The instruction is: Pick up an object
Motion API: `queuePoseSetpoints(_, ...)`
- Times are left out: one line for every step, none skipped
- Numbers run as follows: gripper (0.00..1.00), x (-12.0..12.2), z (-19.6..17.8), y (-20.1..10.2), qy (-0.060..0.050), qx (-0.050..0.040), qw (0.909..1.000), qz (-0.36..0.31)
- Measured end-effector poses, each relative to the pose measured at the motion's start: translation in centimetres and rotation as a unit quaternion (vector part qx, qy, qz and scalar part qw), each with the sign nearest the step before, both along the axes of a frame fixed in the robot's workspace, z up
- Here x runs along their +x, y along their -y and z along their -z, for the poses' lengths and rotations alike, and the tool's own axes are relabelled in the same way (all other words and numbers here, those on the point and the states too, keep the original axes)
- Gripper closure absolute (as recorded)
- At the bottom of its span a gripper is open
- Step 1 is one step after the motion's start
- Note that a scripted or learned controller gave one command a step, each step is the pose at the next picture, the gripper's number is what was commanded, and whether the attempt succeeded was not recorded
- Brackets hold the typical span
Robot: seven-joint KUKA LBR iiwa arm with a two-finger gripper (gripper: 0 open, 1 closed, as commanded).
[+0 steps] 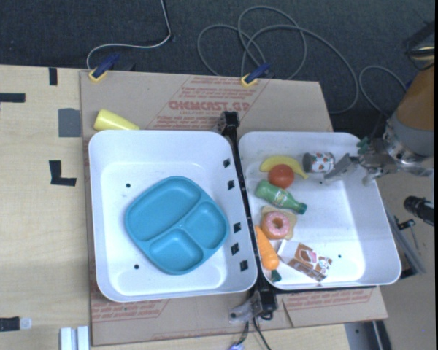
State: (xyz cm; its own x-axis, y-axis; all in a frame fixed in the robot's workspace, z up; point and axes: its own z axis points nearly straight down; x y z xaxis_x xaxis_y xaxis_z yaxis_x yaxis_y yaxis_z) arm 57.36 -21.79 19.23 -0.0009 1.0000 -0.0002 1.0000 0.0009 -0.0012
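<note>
camera view: both bins seen from above, my arm comes in from the right.
my gripper (341,168): over the right bin's (372,217) upper right area, just beside a small white cup-like toy (320,162); whether my jaws stand apart or together, cannot tell.
nearest target: that toy, near the banana (285,165) and tomato (281,175).
handling guess: light, stiff plastic, a bit slippery; take it across its narrow body.
other picks: green bottle (280,195), donut (277,224), carrot (267,249), snack packet (306,260).
left bin: holds the blue tray (177,224).

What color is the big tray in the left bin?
Blue. The tray shows best in the camera view.
</note>
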Motion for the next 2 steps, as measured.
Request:
queuePoseSetpoints(0.0, 3.9, 10.5, -0.9, 0.003, -0.0012, 1.0, -0.001)
queuePoseSetpoints(0.0, 8.1, 10.8, -3.9, -0.02, -0.0011, 0.9998, 0.006)
